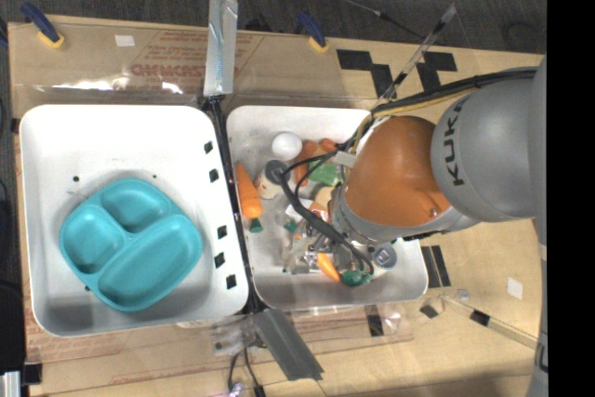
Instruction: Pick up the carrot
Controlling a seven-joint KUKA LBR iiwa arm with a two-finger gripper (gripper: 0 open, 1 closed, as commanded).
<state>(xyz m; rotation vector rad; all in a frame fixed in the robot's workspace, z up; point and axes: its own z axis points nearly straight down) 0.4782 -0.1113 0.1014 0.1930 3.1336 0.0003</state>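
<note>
So two bins side by side on the bench. The right bin (244, 127) is my landmark. Left of it, touching along the shared wall, sits the left bin (37, 144), with a divided plate (130, 242) inside, toward its near-left part. Inside the right bin, the carrot (248, 191) lies along the left wall, about midway. A pile of small items (311, 191) sits right of the carrot. The arm (446, 172) hangs over the bin's right half, its gripper (311, 251) low over the near side.

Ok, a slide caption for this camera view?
KUKA arm reaching into the right bin, carrot by its left wall; teal plate in the left bin.
</note>
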